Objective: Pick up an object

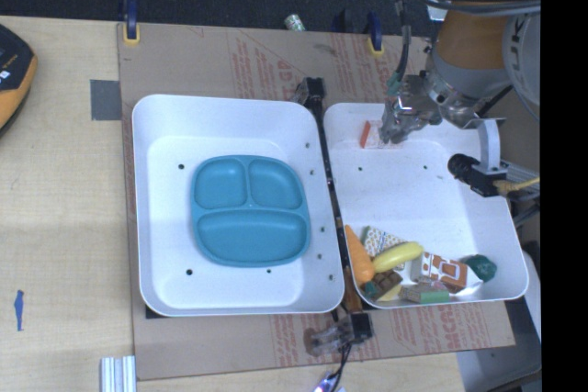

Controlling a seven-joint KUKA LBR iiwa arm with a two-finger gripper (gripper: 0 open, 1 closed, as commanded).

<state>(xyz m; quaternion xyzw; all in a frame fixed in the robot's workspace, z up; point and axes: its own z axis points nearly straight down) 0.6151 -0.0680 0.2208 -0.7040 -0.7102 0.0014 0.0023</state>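
The gripper (397,126) hangs low over the far end of the right bin (432,188), close to the rim at that bin's twelve o'clock. Whether it is spread or closed I cannot tell from here; the tip is a dark, blurred cluster against the white floor, and nothing is visibly clamped in it.

Just beside it, at its nine o'clock, lies a small orange-red piece (365,135). It is a short sliver with its long axis running roughly twelve to six, resting on the bin floor near the far wall. It sits near the tool but not under it, so to my eye a grab here turns on a small shift toward nine o'clock, with the closing direction set across the sliver's narrow width.

The rest of the pickable things crowd the near edge of the same bin, at the gripper's six o'clock and well apart from it: a carrot (359,254) against the left wall, a yellow banana-like piece (398,254), an orange-and-white block (444,270) and a dark green lump (481,268).

The left bin (152,197) holds a blue divided plate (249,209), well away at about eight o'clock.
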